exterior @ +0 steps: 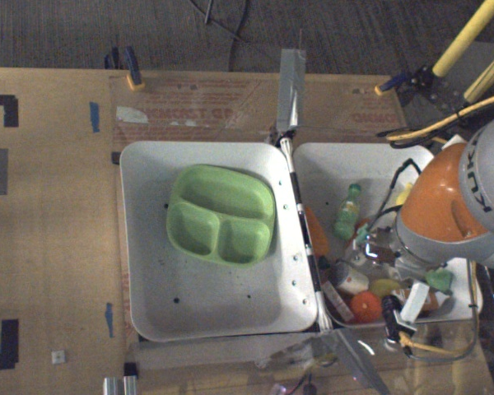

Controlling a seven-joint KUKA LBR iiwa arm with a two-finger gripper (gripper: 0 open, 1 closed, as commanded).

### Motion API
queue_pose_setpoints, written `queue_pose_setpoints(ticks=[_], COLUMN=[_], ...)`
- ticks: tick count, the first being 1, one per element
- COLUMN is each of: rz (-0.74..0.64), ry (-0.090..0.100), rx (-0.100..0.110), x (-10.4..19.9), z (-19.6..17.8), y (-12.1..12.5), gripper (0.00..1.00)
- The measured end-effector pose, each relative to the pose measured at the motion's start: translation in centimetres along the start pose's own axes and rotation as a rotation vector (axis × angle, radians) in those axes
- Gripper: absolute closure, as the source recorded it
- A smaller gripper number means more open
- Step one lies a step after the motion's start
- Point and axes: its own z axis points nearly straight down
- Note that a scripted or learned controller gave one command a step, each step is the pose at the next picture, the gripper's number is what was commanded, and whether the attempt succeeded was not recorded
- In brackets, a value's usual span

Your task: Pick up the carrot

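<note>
None of the pickup looks done yet: carrot (316,232) lies along the left wall of the right bin (333,161), apart from the gripper (377,263) sitting low over the clutter, and I can't tell its state or load.

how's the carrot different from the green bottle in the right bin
The carrot is orange, while the green bottle is green with a paler cap. The carrot lies along the bin's left wall; the bottle lies further toward the middle. The carrot looks plain and tapered, the bottle has a neck. Both lie in the right bin.
</note>
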Motion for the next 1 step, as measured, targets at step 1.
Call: queue_pose_setpoints(ticks=[1], rz=[0.004], ry=[-0.005], rx=[-0.002], x=[-0.27], z=[-0.98], y=[0.06], gripper=[1.00])
